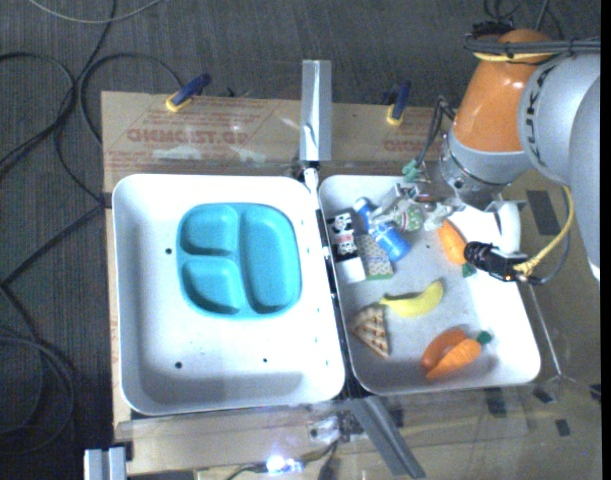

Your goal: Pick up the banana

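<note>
Both white bins (135, 298) look like smooth, slightly glossy plastic. The blue divided tray (240, 258) has a matt plastic finish. The banana (415, 301) and carrot (450, 353) seem to be smooth toy plastic, while the waffle wedge (372, 330) shows a ridged grid. The bench board (215, 133) looks like raw, matt wood. The arm's orange band (495, 103) is glossy.
</note>
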`<state>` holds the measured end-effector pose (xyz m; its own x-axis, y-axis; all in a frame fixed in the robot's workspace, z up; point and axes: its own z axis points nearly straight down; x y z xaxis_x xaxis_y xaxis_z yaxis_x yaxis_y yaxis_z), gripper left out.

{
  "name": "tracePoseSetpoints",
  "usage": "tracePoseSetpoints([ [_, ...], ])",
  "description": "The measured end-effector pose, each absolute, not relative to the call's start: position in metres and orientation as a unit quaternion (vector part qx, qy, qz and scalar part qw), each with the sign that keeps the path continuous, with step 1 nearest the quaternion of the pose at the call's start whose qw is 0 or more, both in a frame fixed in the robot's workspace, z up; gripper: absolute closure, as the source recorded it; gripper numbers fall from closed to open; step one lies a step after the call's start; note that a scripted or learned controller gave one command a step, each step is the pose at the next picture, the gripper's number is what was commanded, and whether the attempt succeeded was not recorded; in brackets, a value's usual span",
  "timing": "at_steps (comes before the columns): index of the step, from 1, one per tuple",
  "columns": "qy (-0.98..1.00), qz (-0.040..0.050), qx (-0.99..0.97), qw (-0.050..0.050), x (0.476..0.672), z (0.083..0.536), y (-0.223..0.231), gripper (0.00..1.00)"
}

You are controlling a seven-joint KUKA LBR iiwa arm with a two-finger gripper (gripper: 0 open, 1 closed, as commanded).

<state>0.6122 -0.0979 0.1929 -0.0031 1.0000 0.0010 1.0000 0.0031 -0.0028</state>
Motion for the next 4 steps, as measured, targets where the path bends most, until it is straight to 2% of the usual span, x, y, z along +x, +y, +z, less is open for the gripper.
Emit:
tracePoseSetpoints([
  [1, -0.692, 0.0010, -0.721, 0.000, 0.601, 0.239, -0.136, 0.00],
  [2, -0.702, 0.0011, -0.713, 0.001, 0.564, 0.123, -0.168, 0.00],
  [3, -0.717, -0.0023, -0.697, -0.004, 0.540, 0.089, -0.163, 0.00],
  [4, -0.717, -0.0034, -0.697, -0.005, 0.542, 0.099, -0.163, 1.00],
])
